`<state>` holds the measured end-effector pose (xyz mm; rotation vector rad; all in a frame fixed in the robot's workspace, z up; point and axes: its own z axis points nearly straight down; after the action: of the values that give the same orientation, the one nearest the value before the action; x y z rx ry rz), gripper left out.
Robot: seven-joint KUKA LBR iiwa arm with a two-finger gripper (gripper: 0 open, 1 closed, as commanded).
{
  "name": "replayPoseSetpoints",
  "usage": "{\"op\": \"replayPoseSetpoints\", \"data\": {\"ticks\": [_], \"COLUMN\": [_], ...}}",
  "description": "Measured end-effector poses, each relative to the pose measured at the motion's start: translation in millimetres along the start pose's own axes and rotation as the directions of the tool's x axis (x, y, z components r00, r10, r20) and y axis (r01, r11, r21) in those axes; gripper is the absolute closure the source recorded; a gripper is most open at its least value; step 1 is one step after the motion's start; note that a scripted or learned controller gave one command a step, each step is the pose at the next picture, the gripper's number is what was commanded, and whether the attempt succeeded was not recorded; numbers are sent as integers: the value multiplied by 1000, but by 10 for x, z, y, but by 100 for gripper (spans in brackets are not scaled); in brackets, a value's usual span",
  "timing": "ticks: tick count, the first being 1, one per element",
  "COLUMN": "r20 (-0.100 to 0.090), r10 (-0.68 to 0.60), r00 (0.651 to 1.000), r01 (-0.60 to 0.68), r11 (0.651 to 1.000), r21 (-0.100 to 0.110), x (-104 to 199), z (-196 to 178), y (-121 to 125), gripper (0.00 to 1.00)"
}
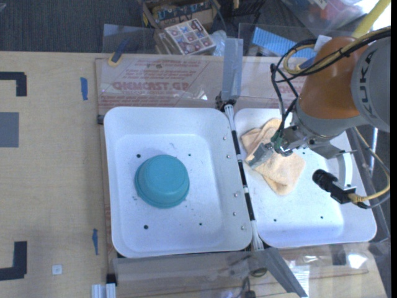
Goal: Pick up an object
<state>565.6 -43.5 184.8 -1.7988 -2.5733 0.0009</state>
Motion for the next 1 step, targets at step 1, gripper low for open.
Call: {"op": "replayPoseSetpoints", "data": {"ticks": [1], "r20": [2], "r10": [181], "r00": [984], "r01": [-181], "r11": [984], "r21": [-9], "x": [-581], "z": [957], "y": [-166], "gripper": [0]}}
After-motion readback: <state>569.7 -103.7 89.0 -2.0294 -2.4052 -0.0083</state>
